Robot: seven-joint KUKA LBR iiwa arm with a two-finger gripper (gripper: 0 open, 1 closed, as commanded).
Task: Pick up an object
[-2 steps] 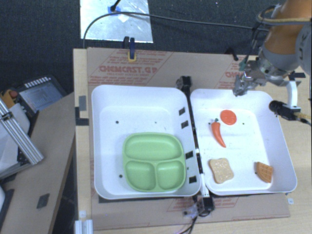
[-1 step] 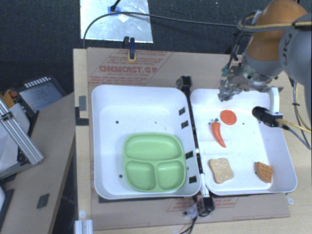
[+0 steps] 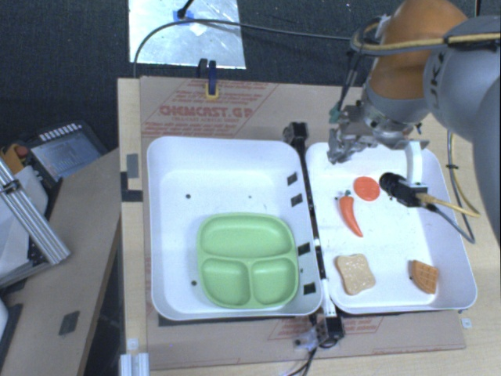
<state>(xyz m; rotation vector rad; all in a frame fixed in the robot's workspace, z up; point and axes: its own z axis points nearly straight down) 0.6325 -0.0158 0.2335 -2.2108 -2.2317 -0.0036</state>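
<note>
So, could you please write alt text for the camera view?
A grey robot arm hangs over the right white bin, which holds a carrot, tomato slice, bread slice and waffle piece. The left bin holds a green divided plate.

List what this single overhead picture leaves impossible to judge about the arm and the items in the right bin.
- Tool: small and blurred against the arm; its opening cannot be judged.
- Arm: cut off by the right edge.
- Right bin: far corner covered by the arm.
- Red disc: too small to identify.

Single fixed camera above bench [image 3: 94,210] — slanted downward, both bins.
</note>
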